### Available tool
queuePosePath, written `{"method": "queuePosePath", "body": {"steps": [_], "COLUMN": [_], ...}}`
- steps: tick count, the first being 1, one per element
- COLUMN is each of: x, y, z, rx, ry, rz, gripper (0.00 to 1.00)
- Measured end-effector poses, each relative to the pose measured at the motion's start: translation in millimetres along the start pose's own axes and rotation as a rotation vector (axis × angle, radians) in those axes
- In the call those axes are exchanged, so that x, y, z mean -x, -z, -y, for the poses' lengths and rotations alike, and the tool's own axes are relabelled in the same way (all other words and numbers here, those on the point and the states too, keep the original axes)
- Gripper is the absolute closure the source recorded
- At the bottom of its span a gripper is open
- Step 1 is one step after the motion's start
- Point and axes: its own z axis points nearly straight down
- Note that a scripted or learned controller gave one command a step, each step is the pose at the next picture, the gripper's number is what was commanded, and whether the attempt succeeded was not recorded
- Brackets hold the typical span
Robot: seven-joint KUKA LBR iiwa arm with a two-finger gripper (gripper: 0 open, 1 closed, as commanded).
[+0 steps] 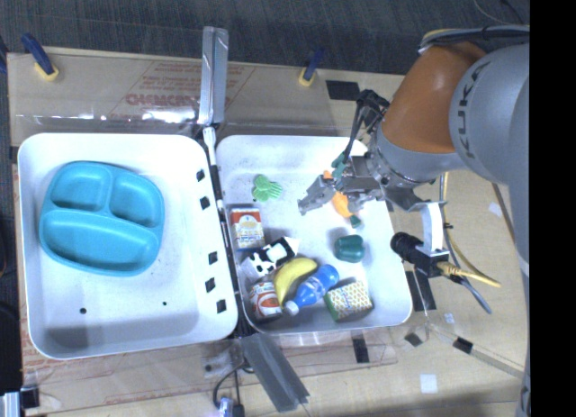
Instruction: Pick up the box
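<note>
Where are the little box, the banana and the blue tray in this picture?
box (246,227): camera view, on its printed front face.
banana (293,276): camera view, middle of its yellow curve.
blue tray (101,217): camera view, on the ridge between its compartments.

Both bins look like smooth white plastic with a dull sheen: the left bin (36,316) at nine o'clock and the right bin (297,154) near centre. The divided tray (101,217) in the left bin is light-blue moulded plastic, smooth, softly glossy. The small box (246,227) looks like printed cardboard, matt. The banana (293,278) at six o'clock has a smooth, plastic-looking yellow skin. The bench (162,82) is covered in brown cardboard under clear, reflective film. The arm (468,109) at three o'clock has a satin grey casing and a glossy orange band (427,104). The gripper (320,195) looks like dull grey metal.
</note>
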Motion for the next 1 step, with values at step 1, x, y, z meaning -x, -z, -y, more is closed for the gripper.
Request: {"method": "queuePosePath", "body": {"steps": [1], "x": [-98.5], "y": [-33.2], "z": [-0.7], "rx": [0.001], "ry": [-0.011], "rz": [0.001], "gripper": [0.0]}}
